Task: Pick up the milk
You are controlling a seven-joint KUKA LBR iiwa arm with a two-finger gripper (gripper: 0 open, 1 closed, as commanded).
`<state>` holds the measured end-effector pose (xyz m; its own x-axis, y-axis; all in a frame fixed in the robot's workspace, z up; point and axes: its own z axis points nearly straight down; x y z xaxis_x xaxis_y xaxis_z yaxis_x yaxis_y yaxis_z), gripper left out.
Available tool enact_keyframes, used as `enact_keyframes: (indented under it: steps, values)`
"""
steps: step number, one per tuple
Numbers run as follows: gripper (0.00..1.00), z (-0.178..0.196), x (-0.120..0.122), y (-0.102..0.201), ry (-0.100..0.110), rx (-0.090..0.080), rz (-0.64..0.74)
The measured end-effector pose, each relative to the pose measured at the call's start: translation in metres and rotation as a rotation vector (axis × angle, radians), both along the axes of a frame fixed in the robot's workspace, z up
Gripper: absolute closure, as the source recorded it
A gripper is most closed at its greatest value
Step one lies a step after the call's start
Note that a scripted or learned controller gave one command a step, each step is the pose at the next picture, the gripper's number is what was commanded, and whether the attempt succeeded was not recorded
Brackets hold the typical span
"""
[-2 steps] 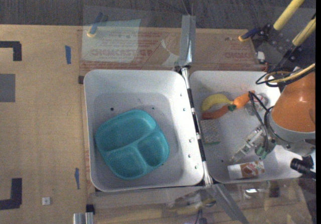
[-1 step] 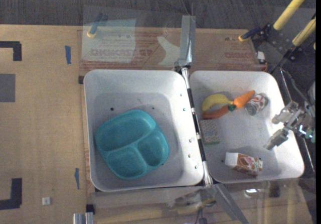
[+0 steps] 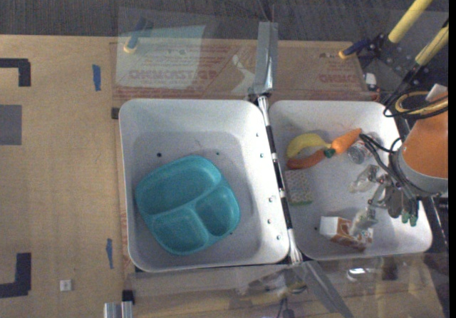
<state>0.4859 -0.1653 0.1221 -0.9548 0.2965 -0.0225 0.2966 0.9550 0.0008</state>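
The milk (image 3: 340, 229) is a small white and brown carton lying on its side near the front of the right bin (image 3: 313, 120). My gripper (image 3: 370, 204) hangs just right of and above the carton, reaching in from the right under the orange band of the arm (image 3: 426, 152). Its tip is close to the carton's right end, and I cannot make out whether they touch.
A yellow banana (image 3: 305, 144) and an orange carrot (image 3: 343, 142) lie at the back of the right bin, with a speckled pad (image 3: 298, 187) against its left wall. The left bin (image 3: 142, 124) holds a teal divided plate (image 3: 187, 204). Yellow poles (image 3: 420, 3) stand at the back right.
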Motion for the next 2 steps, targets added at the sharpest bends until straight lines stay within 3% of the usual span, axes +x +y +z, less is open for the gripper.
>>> enact_keyframes:
  steps: [1,2]
  values:
    - [0.0,-0.013,0.009,-0.026,-0.011,0.003,0.204]
    - [0.0,-0.012,0.106,-0.016,-0.018,-0.003,-0.173]
